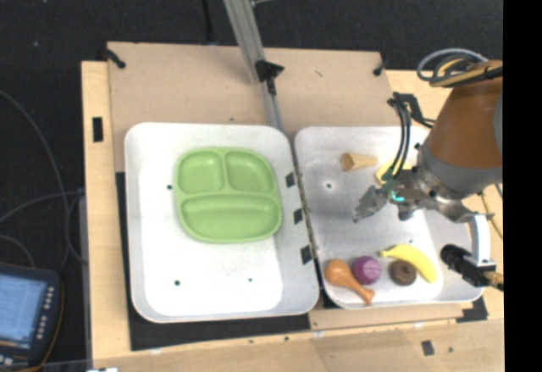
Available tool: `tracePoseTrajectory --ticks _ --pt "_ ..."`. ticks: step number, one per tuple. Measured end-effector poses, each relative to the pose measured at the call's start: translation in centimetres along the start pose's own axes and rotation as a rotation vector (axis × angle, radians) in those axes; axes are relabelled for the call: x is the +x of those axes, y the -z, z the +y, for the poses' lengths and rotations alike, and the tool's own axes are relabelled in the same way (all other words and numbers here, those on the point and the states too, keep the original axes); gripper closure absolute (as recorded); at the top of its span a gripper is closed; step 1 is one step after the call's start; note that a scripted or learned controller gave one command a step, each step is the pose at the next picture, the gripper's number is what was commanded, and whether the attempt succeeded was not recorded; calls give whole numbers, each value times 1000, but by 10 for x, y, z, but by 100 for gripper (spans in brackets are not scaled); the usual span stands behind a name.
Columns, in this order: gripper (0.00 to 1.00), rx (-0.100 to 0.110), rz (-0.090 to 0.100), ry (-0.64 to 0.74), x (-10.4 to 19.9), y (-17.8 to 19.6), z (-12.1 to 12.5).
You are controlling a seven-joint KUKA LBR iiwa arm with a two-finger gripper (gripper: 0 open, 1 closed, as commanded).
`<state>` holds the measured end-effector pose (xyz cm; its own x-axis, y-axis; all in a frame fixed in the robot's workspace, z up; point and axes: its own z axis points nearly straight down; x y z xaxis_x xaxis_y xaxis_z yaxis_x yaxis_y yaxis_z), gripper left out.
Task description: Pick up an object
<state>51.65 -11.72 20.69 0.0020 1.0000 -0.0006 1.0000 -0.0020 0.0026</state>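
On tan bench (203,82), white bins (152,218).

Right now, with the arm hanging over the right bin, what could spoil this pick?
1. The gripper hangs over bare floor of the right bin, apart from every item; closing there would likely catch nothing.
2. The orange toy, purple ball, brown piece and banana crowd the bin's near edge, so a descent there may nudge neighbours or hit the rim.

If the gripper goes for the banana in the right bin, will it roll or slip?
The banana looks curved and glossy, so it may pivot rather than roll, and could slip. It lies close beside a dark round object, which may get nudged.
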Motion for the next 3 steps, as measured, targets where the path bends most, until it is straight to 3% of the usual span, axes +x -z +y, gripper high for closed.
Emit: tracePoseTrajectory --ticks 2,3 --pt "0 3 0 1 -1 -108 -2" --pt "100 -2 -1 -6 -3 -95 0"
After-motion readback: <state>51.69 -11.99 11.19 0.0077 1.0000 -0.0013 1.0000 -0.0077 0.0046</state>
